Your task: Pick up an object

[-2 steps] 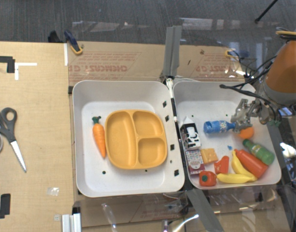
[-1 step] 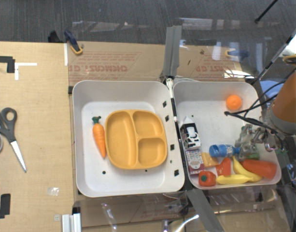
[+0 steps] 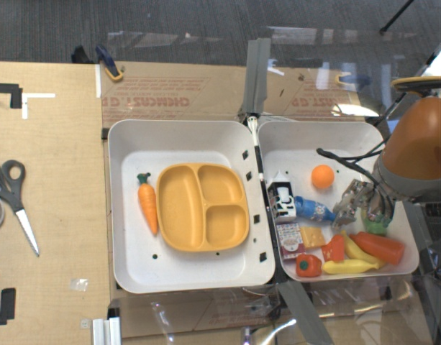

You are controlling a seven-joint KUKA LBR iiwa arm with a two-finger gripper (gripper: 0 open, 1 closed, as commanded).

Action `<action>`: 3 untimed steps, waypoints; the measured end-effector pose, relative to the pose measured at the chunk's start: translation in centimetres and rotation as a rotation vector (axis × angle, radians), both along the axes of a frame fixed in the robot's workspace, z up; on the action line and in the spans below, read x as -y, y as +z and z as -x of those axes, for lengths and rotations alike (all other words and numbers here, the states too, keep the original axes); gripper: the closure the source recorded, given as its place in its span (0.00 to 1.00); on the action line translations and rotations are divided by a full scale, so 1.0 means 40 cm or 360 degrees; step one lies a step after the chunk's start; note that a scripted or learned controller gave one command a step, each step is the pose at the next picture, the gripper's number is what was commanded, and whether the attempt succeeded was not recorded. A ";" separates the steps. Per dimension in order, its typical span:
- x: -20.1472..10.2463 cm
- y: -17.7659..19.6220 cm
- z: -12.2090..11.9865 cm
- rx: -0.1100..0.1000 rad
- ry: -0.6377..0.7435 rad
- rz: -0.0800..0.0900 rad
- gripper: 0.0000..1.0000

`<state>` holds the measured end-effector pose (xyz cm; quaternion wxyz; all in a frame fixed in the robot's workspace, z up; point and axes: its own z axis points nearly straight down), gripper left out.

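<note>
Writing: we read mirrored red print on the cardboard sheet (image 3: 206, 92) behind the bins; the letters are reversed and we cannot make them out with confidence. The small carton (image 3: 281, 198) carries black-and-white markings too small to read.
Left bin (image 3: 126, 264): smooth white plastic, shallow, rounded corners. We see a yellow three-compartment plate (image 3: 203, 207) in it and a toy carrot (image 3: 147, 203) just beside the plate's left edge.
Right bin (image 3: 292, 139): same white plastic, holding the objects for picking: an orange ball (image 3: 322, 176), a blue wrapped item (image 3: 311, 209), a tomato (image 3: 308, 265), a banana (image 3: 348, 267), a red pepper (image 3: 381, 247), all glossy toy plastic, crowded at the near right.
Gripper (image 3: 355, 205): metal, low over the right bin's pile; we cannot tell how its pincer stands.
Bench: pale wood, with grey-handled scissors (image 3: 15, 200) at the left.
</note>
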<state>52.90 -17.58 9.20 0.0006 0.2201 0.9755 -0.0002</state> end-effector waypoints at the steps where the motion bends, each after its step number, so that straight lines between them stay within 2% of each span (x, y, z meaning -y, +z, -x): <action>1: -0.039 0.001 -0.160 0.0003 -0.0387 0.0001 1.00; 2: -0.144 0.368 -0.195 0.0002 -0.0563 0.0001 1.00; 3: -0.165 0.001 -0.243 0.0001 -0.0768 0.0001 1.00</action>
